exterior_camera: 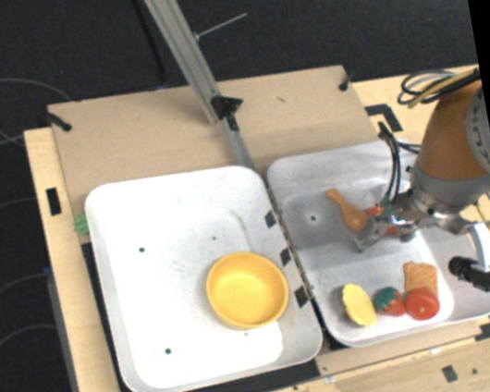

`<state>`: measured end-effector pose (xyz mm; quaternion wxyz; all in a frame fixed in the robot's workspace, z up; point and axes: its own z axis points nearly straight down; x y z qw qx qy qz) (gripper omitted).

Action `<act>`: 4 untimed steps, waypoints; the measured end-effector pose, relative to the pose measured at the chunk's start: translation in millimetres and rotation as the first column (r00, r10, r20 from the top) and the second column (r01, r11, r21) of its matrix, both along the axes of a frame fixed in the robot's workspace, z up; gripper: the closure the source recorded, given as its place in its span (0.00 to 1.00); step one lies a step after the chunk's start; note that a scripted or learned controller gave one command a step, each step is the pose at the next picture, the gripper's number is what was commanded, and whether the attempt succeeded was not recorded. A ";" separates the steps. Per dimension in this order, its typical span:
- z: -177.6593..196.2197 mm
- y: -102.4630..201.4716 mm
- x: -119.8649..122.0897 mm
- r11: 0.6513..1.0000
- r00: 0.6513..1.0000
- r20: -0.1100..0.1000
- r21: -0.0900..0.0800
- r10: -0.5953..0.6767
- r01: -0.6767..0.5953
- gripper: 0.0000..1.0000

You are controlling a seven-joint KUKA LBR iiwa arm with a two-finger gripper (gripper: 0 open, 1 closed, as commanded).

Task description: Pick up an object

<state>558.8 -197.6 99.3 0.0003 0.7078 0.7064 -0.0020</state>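
Nearest in the right bin (317, 178) we see a lemon (358, 304), a tomato (421, 303) and a carrot (420, 276). Farther back, the fingers (375, 231) sit by a brown piece (345, 206); their opening we cannot tell. Left bin (155, 216) holds a yellow bowl (247, 289).

The left bin (143, 255) lies mostly open, with just a yellow bowl (247, 289) near its front right corner. The right bin (317, 178) is tighter: a brown spoon-like piece (346, 207) sits mid-bin beside the tool (377, 228), and a lemon (358, 304), tomato (421, 304) and bread-coloured piece (420, 276) crowd the front edge.
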 end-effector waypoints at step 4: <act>126.5 6.7 6.4 1.000 1.000 0.007 0.003 0.007 -0.007 1.00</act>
